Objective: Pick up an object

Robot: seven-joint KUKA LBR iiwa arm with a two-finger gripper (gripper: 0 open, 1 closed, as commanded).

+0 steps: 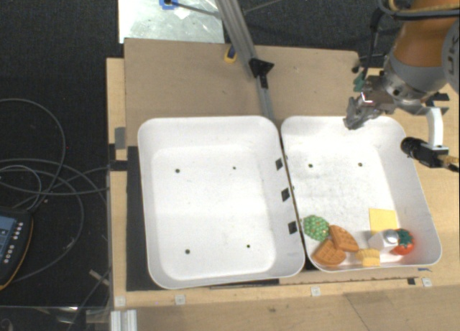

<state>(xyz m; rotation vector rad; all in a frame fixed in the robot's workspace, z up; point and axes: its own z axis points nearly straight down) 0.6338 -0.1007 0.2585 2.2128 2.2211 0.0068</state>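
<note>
Several small objects crowd the near edge of the right bin [345, 179]: a green bumpy piece [315, 227], two orange waffle-like pieces [343, 238] [329, 253], a small yellow piece [369, 256], a yellow square block [383, 218], and a white-and-grey item with a red and green end [393, 240]. My gripper [354, 120] hangs over the far edge of the right bin, well away from the objects, with nothing visible between its fingers.
The left bin [212, 193] lies beside the right one, joined by black clips along the shared rim. A grey pole [241, 31] slants across the brown bench top behind the bins. Cables and a pendant lie on the floor at left.
</note>
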